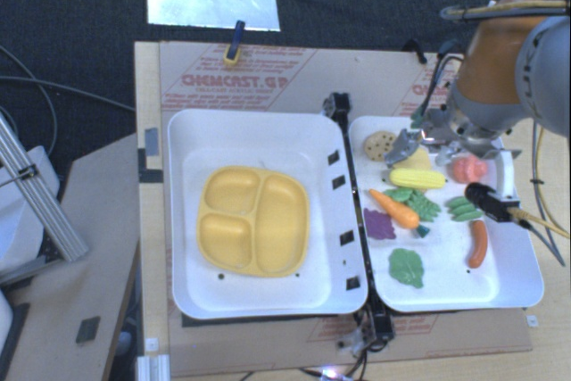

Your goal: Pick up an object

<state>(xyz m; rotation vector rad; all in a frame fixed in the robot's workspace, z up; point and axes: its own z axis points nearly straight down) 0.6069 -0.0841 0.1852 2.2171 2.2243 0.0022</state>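
Your gripper [412, 141] hangs low over the right bin [522, 281], at its upper middle, just above the corn cob [417, 178] beside a cookie [379, 144]; whether it is spread or pinching, you cannot tell. A yellow divided plate [256, 219] fills the left bin [192, 138].

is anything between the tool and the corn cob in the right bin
Nothing visible. The tool hangs just above the corn cob, with a pale yellow item touching the cob's far side right under it; the carrot lies nearer the camera.
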